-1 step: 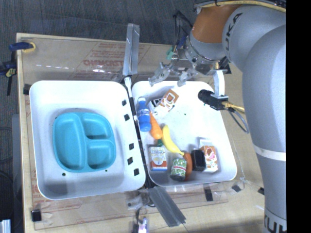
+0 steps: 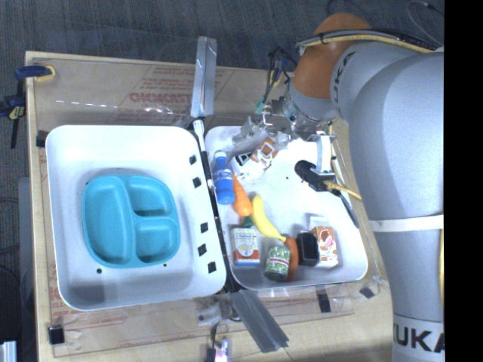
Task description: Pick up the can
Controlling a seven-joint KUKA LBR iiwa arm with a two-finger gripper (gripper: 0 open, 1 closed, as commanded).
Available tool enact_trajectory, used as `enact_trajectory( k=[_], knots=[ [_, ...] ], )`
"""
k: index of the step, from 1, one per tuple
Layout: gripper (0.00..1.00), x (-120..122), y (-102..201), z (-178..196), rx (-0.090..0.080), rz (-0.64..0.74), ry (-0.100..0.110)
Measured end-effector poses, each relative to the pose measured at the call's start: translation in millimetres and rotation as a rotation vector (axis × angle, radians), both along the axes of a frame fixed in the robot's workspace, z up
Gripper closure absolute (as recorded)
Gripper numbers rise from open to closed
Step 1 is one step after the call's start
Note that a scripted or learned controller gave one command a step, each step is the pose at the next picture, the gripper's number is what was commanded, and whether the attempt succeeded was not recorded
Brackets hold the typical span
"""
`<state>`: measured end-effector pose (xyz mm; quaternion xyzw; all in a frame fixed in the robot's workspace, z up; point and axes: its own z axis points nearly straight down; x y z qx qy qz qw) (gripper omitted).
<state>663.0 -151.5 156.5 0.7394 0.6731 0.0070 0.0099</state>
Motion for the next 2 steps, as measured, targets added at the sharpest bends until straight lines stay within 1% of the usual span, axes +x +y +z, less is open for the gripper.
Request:
enact_trajectory(
  k=[1, 2],
  knots=[
    [0.0, -3.2, -11.9, -9.9, -0.006, 0.015, -0.015],
    [0.0, -5.5, -12.7, -11.5, -0.007, 0.003, -0.021]
  ],
)
